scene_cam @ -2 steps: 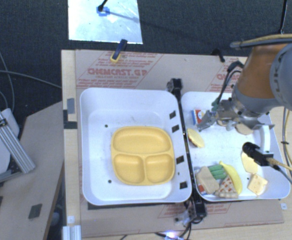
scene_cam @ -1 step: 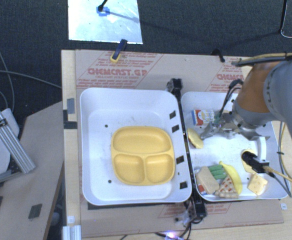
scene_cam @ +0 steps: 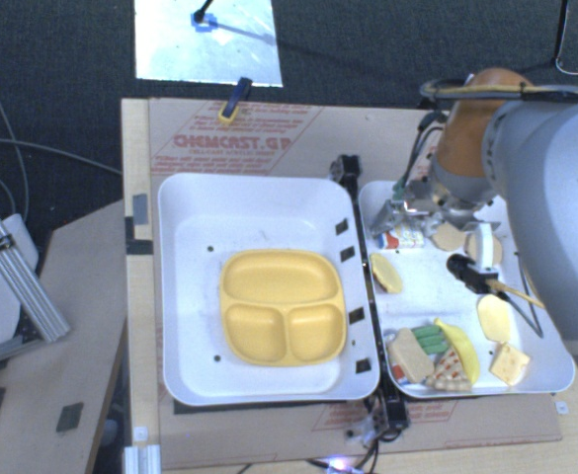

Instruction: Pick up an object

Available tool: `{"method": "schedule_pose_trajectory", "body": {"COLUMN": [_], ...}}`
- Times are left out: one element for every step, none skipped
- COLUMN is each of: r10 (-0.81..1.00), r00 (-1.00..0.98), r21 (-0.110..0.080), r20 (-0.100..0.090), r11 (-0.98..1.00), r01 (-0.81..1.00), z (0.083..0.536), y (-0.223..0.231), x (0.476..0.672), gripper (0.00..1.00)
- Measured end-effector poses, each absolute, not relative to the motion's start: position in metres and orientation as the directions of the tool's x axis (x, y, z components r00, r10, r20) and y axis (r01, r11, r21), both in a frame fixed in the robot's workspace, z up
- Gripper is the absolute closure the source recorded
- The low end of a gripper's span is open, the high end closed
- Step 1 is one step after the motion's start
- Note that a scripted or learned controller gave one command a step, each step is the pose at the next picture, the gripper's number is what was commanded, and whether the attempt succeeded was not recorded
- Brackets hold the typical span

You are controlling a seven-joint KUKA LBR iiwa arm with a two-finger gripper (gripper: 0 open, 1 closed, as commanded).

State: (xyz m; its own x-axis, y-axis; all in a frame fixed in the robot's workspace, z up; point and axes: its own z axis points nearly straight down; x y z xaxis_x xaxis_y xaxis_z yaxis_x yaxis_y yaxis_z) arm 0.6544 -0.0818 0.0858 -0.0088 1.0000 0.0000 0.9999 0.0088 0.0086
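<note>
My gripper (scene_cam: 408, 215) hangs over the far left part of the right bin (scene_cam: 555, 368), just above a small red, white and blue item (scene_cam: 391, 238). A yellow lemon-like slice (scene_cam: 387, 275) lies a little nearer along the bin's left wall. At the near end sit a banana (scene_cam: 463, 350), a green piece (scene_cam: 429, 338), a tan bread slice (scene_cam: 407, 355), a waffle piece (scene_cam: 448, 373), a cheese wedge (scene_cam: 509, 363) and a pale yellow oval (scene_cam: 494, 316). Nothing shows as held.
The left bin (scene_cam: 185, 265) holds a yellow divided plate (scene_cam: 282, 304). A tan disc (scene_cam: 451, 237) and a white piece (scene_cam: 483, 248) lie under the arm's wrist. The grey arm covers the right bin's far right side.
</note>
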Motion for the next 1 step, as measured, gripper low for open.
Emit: {"method": "schedule_pose_trajectory", "body": {"r10": [1.000], "r00": [-0.009], "r21": [0.006], "r20": [-0.002], "r11": [0.009], "r01": [1.000], "z": [0.0961], "y": [-0.0846], "x": [0.6522], "gripper": [1.00]}}
